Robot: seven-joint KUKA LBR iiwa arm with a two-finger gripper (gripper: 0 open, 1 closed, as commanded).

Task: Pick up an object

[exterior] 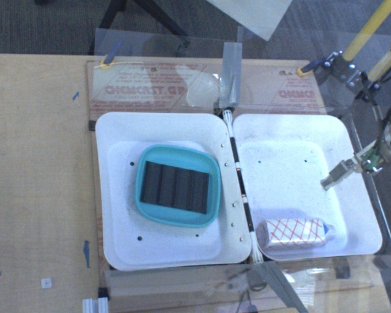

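A teal dish with a dark ribbed insert lies in the middle of the left bin. A white packet with a red criss-cross pattern lies flat by the near wall of the right bin. My gripper reaches in from the right edge as a slim grey tip, over the right side of the right bin. It is above and to the right of the packet and apart from it. Nothing shows in its grasp.
A grey divider strip runs between the two bins. Behind them lies a clear sheet with red lettering. Yellow-handled clamps stand at the back right. Bare wooden bench stretches to the left.
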